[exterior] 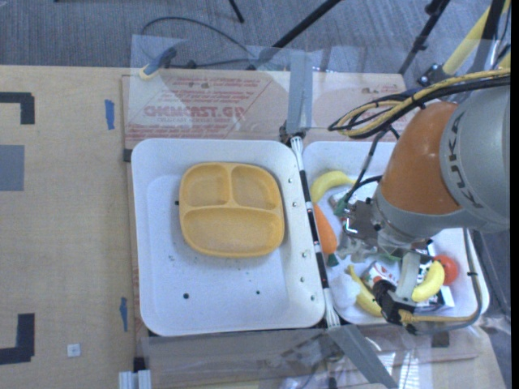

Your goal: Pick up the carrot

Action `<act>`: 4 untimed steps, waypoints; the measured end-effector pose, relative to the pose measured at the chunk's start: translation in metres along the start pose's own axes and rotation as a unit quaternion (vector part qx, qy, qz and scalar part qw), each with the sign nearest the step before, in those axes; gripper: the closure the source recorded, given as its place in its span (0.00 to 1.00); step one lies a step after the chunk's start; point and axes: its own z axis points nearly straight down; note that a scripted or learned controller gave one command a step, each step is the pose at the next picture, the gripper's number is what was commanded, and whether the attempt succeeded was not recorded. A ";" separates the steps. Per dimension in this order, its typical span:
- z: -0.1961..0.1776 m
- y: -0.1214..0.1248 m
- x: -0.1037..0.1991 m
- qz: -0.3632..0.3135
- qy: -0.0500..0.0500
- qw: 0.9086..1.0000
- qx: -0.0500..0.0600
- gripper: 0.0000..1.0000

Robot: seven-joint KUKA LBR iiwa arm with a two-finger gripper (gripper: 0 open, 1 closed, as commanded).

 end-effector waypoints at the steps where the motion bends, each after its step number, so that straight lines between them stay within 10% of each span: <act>1: 0.000 0.049 0.033 0.046 0.000 0.999 -0.002 1.00; 3: -0.152 -0.007 0.023 0.145 -0.001 0.989 -0.002 1.00; 4: -0.007 0.001 -0.004 -0.013 0.000 1.000 0.000 1.00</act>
